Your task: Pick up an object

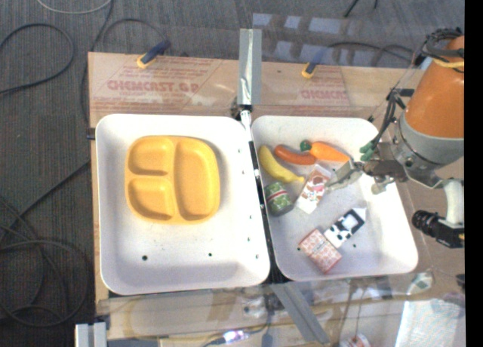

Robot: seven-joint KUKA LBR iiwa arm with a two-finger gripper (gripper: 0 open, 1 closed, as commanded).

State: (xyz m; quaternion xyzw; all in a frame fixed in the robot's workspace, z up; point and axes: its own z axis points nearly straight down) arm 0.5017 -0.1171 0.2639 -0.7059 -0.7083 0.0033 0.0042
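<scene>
The arm stood at 3 o'clock over the right bin (392, 259), its pincer (353, 174) low above the bin's middle; I could not tell how the pincer was set. The nearest piece, a small white carton (312, 191), lay just toward 8 o'clock of the tip, long axis running 1 to 7 o'clock. A carrot (329, 150) sat toward 11 o'clock, lying roughly 3 to 9, green top toward 9. A banana (275, 165) lay beyond, near the bin's 9 o'clock wall. The left bin (113, 262) carried a yellow tray (175, 179). Judgement: nothing grasped yet.
</scene>
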